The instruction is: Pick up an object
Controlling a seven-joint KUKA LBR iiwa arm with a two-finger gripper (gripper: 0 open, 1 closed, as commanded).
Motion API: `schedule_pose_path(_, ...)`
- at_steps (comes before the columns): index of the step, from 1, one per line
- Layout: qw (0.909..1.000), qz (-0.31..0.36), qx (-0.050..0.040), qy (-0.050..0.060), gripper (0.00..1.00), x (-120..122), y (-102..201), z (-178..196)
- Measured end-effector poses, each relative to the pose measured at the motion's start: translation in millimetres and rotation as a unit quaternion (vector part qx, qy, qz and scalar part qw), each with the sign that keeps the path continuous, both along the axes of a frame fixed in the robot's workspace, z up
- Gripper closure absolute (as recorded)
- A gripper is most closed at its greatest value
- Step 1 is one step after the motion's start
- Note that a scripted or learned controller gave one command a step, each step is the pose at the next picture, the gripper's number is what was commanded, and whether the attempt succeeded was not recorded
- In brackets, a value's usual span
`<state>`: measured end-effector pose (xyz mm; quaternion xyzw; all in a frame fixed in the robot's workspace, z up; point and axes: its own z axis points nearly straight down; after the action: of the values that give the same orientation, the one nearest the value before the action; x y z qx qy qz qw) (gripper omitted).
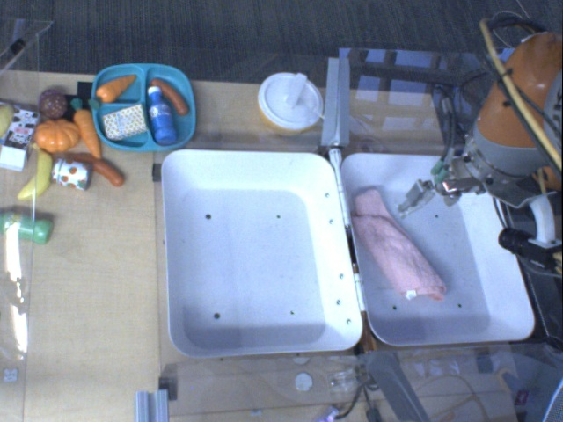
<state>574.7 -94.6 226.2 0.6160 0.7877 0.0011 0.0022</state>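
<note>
Right bin (493, 323): we see it near-right on the worktop (88, 323), white, shallow, touching the left bin along a shared edge.
Pink cloth (396, 251): we mark this as the task's thing; rolled or folded, lying flat on the right bin's floor, left half of that bin, running from far-left to near-right at a slant; small white tag at its near end.
Left bin (246, 253): white, just left of the right bin; we see a few small dark holes in its floor.
Green toy (31, 228): left edge of worktop, outside the bins.
Fingers (422, 193): we see them over the far part of the right bin, pointing left and down, just right of the cloth's far end and apart from it; we can't tell how far open they are; nothing visible between them.
Arm (519, 104): grey with orange band, coming in from the far right.
Toy food (66, 148): far-left on worktop, we note carrots, a pumpkin, a banana, a small can, all close together.
Blue plate (180, 82): far-left, divided, holds a carrot, a blue bottle, a sausage, a patterned block.
White lid (290, 101): round, far, between the plate and the arm, outside the bins.
</note>
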Motion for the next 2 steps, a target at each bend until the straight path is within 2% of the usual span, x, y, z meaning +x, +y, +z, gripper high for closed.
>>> schedule_pose_path(1, 0.9972, 0.075, -0.0004, -0.001, 0.00, 23, 40, 98)
schedule_pose_path(2, 0.9985, 0.054, 0.0001, 0.002, 0.00, 8, -2, -84)
